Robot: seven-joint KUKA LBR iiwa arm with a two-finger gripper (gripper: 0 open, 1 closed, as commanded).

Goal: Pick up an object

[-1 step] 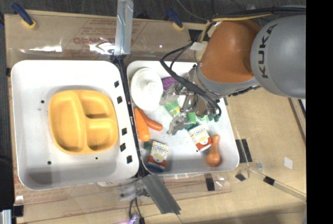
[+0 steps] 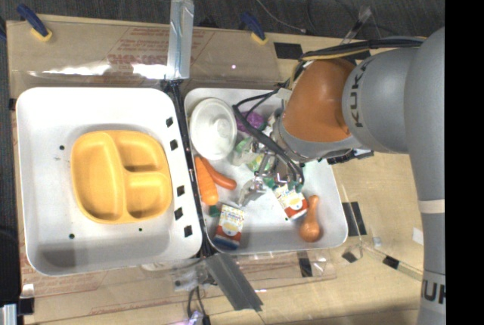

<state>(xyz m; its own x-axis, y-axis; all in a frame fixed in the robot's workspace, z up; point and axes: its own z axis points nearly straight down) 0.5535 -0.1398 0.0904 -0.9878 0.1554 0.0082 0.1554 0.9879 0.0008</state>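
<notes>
Orange carrot (image 2: 207, 180) lies in the right bin (image 2: 333, 229), near the claw (image 2: 265, 178); whether it's apart, I cannot tell. It should descend squarely over one item.

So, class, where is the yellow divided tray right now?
The yellow divided tray lies in the left bin in the camera view, near its middle, apart from the cluttered right bin.

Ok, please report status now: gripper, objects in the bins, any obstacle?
Gripper low in the right bin, among clutter. Carrot, white bowl, small carton close by, none seen held. Yellow tray alone in left bin.
</notes>
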